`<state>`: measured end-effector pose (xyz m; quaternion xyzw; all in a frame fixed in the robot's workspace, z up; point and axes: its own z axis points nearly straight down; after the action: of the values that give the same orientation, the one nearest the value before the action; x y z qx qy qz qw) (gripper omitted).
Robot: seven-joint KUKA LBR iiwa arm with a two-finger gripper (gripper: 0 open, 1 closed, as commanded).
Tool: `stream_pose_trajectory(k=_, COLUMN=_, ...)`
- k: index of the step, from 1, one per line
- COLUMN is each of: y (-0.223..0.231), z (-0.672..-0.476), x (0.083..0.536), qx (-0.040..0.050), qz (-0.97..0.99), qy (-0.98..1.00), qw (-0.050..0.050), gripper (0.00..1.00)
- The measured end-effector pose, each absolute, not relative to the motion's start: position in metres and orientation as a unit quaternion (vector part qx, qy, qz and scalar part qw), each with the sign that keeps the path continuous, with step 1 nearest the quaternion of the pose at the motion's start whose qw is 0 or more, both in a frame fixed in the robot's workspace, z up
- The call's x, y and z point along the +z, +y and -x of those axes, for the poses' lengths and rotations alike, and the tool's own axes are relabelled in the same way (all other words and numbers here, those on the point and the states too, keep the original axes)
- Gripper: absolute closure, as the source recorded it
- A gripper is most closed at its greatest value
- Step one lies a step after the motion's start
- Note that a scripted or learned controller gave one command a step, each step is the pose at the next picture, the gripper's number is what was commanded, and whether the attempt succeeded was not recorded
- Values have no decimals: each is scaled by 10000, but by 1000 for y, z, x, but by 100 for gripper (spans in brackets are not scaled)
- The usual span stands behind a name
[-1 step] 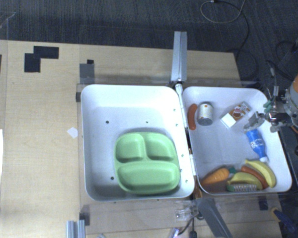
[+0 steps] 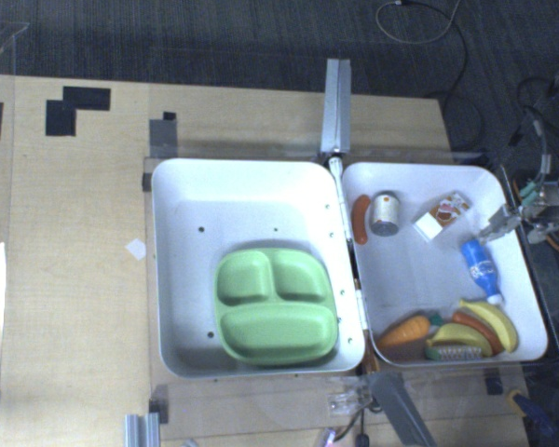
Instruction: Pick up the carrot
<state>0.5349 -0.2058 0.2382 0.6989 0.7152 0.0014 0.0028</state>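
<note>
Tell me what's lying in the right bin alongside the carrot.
With the carrot in the right bin: bananas, a blue bottle, a metal can, a sausage and a small box. Anything beneath the bananas is hidden.

Robotics lab bench. Evidence: pale wooden benchtop (image 2: pixel 65 277) bearing two white bins (image 2: pixel 168 250) clamped to a metal rail (image 2: pixel 336 110); black marker patches (image 2: pixel 74 108) left of the rail; loose cable (image 2: pixel 419 17) on dark carpet (image 2: pixel 168 17) beyond it.

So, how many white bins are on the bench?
2. The left bin holds a green plate. The right bin holds the carrot, bananas, a can and other small things.
</note>
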Motion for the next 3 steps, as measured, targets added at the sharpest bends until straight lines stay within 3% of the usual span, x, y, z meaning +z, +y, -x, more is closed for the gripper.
stream_pose_trajectory(k=1, y=-154, z=-488, x=103, qx=14, qz=-7069, qy=7073, qw=20, gripper=0)
stream_pose_trajectory(k=2, y=-101, z=-494, x=93, qx=68, qz=-6924, qy=7214, qw=114, gripper=0)
stream_pose_trajectory(k=3, y=-103, z=-497, x=106, qx=85, qz=-6926, qy=7211, qw=174, gripper=100)
